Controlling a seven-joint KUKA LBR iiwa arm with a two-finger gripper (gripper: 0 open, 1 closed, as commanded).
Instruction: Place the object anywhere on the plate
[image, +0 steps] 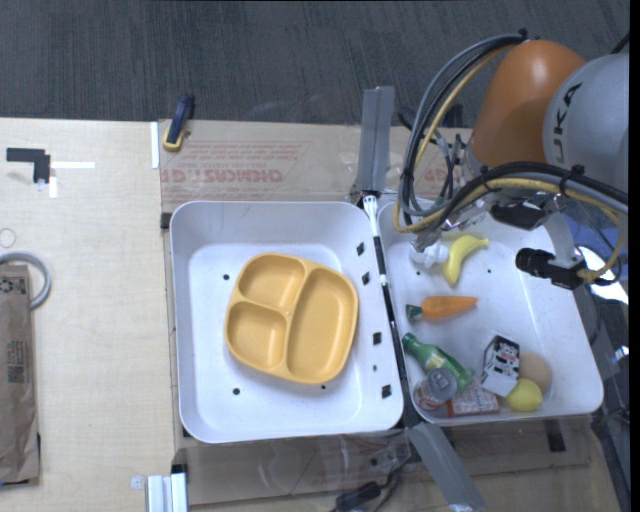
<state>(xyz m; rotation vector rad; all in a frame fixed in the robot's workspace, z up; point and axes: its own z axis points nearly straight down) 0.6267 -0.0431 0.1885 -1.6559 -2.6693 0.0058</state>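
Note:
A yellow three-compartment plate (292, 318) lies in the left bin (195, 300) with nothing on it. In the right bin (560, 330), a banana (460, 256) lies near the back, and an orange carrot (448, 307) lies just in front of it. My gripper (431, 252) hangs low over the back left of the right bin, right beside the banana's left end. Cables and the wrist hide much of the gripper. Nothing can be seen held in it.
The front of the right bin holds a green bottle (432, 356), a can (440, 384), a small printed box (499, 364), a lemon (524, 396) and a tan egg-shaped item (536, 372). A raised divider (385, 300) separates the bins. The arm (560, 100) looms over the back right.

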